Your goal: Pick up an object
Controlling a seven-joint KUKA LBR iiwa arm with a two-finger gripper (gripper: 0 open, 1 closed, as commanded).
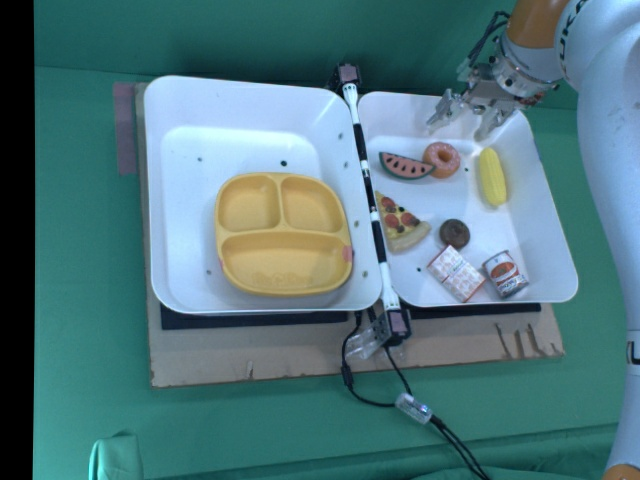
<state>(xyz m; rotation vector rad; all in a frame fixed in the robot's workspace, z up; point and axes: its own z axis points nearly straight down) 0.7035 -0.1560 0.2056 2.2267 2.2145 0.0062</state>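
While unladen, gripper point(466, 117) wide open

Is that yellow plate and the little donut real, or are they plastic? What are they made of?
The yellow plate looks like moulded plastic: one even colour, smooth rounded dividers, a soft sheen. The donut is probably a plastic or rubber toy, not real food: its pink icing looks flat and uniform, and it is tiny beside the plate. From this far I can't tell hard from soft.
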